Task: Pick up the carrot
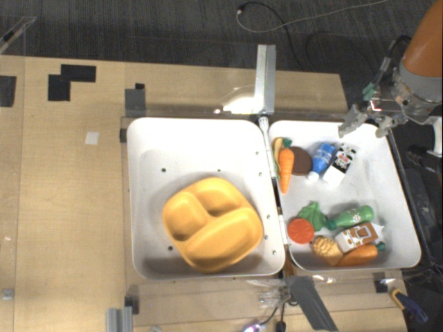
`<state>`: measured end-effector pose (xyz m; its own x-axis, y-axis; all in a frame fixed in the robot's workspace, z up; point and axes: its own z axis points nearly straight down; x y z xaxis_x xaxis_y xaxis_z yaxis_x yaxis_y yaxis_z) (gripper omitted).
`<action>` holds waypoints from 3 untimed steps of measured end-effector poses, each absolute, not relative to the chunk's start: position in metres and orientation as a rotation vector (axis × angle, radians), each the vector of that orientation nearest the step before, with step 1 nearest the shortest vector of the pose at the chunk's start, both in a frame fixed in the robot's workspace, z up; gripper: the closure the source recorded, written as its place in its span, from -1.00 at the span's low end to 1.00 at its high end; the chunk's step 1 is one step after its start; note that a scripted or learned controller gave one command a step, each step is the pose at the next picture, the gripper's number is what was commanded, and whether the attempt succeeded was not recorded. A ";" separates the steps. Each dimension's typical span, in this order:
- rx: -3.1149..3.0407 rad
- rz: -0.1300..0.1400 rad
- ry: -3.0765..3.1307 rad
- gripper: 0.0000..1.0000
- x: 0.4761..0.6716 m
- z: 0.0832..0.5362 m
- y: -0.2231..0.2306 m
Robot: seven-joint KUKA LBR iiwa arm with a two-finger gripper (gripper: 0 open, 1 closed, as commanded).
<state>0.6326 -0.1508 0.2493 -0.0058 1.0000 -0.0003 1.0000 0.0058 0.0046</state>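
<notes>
One carrot [285, 166] lies in the right bin [401, 206], tight against that bin's left wall in the upper part, its green top toward the upper edge of the frame and its orange tip pointing down. Touching its right side is a dark brown round item [301, 161], and just right of that a blue and white bottle [320, 160] lies tilted, with a small black and white carton [344, 159] beside it. Lower in the same bin a red tomato [301, 231] with a green leafy piece [313, 215] sits near the left wall, next to a green bottle [354, 217], a brown and white carton [356, 236], a tan lumpy item [325, 246] and a second orange carrot-like piece [360, 256] along the lower wall. The tool [365, 124] hangs over the upper right corner of the right bin, well apart from the carrot, its two fingers spread with nothing between them; the grey arm with its orange band [423, 47] enters at the upper right of the frame. The left bin [159, 151] holds a yellow divided dish [212, 223] turned at a slant in its lower middle. Both bins rest on the tan table [62, 206], which carries black marks [69, 80] in the upper left.
</notes>
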 end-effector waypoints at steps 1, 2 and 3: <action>1.726 0.005 2.621 -1.00 0.604 0.174 -0.092; 1.853 0.006 2.533 -1.00 0.574 0.186 -0.003; 1.941 0.008 2.462 -1.00 0.626 0.406 0.006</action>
<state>0.6262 0.0064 0.4057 -0.2332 0.9724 -0.0017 0.9724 0.2332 0.0083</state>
